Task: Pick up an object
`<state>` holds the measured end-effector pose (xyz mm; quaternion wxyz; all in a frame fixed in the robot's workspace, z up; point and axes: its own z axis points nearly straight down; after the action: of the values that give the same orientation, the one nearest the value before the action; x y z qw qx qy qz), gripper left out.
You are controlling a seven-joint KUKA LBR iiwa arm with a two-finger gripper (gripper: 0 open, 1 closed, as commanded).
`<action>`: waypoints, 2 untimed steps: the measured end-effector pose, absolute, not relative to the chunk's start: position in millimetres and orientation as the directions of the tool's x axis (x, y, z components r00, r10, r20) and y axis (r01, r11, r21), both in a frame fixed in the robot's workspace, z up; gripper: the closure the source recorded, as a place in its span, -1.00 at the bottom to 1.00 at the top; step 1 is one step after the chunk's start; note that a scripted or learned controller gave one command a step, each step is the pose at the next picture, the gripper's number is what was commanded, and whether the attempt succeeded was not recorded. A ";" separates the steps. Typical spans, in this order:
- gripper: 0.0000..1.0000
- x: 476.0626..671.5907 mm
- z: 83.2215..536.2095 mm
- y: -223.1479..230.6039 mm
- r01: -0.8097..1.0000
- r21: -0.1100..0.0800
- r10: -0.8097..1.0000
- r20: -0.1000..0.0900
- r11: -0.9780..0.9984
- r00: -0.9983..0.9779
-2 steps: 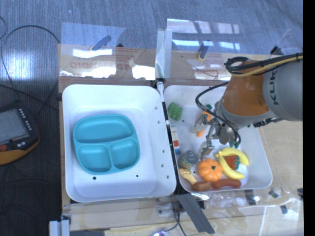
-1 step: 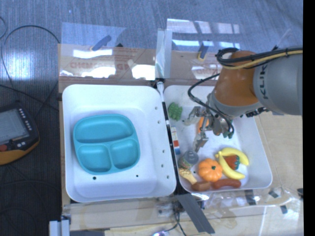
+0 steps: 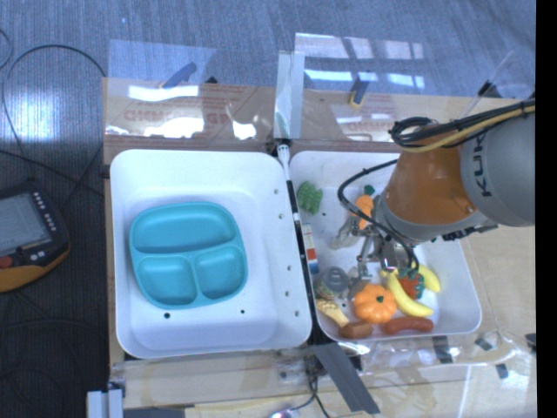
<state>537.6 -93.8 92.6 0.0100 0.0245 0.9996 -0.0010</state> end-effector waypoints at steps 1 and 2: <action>-1.00 500.1 92.9 -115.7 0.136 0.003 0.136 -0.025 0.991 -0.990; -1.00 566.9 91.6 -117.7 0.083 -0.002 0.083 -0.015 0.997 -0.996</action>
<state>566.9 -117.7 91.6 0.0074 0.0417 0.9991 -0.0011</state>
